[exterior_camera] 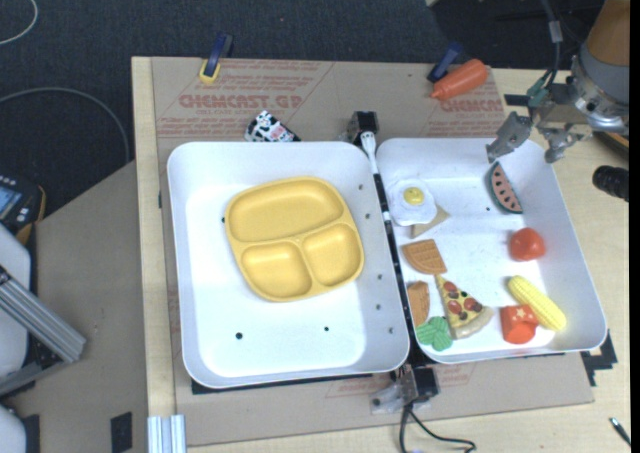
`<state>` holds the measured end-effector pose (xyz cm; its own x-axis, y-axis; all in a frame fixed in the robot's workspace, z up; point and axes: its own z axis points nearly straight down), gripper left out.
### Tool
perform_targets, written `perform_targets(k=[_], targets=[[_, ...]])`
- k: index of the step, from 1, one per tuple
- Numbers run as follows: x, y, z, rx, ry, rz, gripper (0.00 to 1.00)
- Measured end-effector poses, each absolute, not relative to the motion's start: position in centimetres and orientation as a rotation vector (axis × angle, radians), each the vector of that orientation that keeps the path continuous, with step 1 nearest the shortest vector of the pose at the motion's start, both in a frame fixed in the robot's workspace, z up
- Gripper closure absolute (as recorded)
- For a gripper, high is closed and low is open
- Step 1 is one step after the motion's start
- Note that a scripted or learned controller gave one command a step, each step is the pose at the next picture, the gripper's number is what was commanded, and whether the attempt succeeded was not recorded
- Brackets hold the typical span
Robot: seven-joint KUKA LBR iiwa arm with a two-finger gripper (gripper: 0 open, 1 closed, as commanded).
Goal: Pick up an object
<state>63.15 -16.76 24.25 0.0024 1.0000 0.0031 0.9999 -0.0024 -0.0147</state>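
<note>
The tool (532,138) hangs open above the watermelon slice (505,189) in the right bin (590,286).

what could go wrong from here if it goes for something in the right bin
The gripper hangs open over the right bin's far rim, so a straight descent may clip the wall. The watermelon slice nearest it lies flat and thin, and the fingers may slide over it. Near the front, the pizza slice, broccoli and corn sit crowded, so a grasp there could nudge neighbours.

An orange clamp (460,79) and a blue-yellow clamp (213,59) grip the board's far edge.
</note>
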Motion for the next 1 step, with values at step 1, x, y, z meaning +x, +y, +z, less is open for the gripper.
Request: perform_targets(k=[1], targets=[[63.41,-16.73,25.05,-2.220,-2.221,0.001,0.00]])
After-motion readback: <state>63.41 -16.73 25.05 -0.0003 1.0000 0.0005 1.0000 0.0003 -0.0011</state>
